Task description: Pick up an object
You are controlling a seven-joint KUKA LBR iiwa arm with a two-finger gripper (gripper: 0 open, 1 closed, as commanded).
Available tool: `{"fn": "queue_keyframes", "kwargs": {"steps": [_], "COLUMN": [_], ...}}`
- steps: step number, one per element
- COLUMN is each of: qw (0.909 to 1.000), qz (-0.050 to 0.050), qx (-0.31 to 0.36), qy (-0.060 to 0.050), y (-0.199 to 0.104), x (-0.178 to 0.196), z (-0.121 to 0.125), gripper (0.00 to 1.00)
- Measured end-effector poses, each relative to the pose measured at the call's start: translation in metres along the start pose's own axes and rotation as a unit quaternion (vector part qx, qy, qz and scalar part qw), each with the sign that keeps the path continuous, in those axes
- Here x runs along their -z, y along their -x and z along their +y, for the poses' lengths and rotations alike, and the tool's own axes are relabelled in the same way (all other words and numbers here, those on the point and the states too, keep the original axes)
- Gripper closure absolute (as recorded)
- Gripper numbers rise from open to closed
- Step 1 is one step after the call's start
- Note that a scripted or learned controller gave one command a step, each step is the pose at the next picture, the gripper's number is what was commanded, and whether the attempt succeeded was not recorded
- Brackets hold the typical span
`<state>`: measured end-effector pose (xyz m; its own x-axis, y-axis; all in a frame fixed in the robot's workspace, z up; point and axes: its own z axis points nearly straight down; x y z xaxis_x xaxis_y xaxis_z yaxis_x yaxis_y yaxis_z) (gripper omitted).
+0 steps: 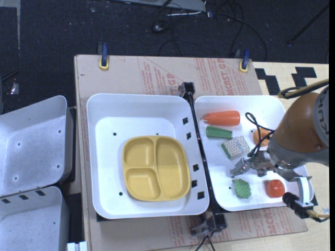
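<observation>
Here, the two shallow white bins are seen side by side on the bench, and the black divider [196,140] where their rims meet serves as the landmark for everything else. To the left of the divider lies the left-hand white bin [104,140], and in it a yellow plastic three-compartment plate [156,168] is set flat, near the divider, probably as a drop-off place. To the right of the divider lies the right-hand white bin [277,106], where the graspable things are gathered — evidently kept loose and apart so that each may be taken singly.

Over that bin's far side from the divider the grey arm with its orange band [303,129] is reached in, and the two-finger gripper [242,167] is lowered among the objects; whether it is released or clenched cannot be told, and nothing is seen held.

An orange carrot-shaped toy [222,118] lies right of the divider at the bin's far end, with a green oblong block [219,133] just below it and a checkered grey-green sponge-like square [235,147] nearer the gripper. A small red round toy [275,188] and a green knobbly toy [242,189] lie at the near end, the green one just under the gripper — likely the target.
</observation>
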<state>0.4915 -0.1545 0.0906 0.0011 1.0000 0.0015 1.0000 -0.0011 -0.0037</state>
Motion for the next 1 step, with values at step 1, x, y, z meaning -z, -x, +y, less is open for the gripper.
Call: {"fn": "queue_keyframes", "kwargs": {"steps": [1], "qw": [1.0], "qz": [0.0], "qx": [0.0], "qy": [0.002], "y": [-0.0002], "x": [0.0112], "z": [0.0007], "gripper": [1.0]}}
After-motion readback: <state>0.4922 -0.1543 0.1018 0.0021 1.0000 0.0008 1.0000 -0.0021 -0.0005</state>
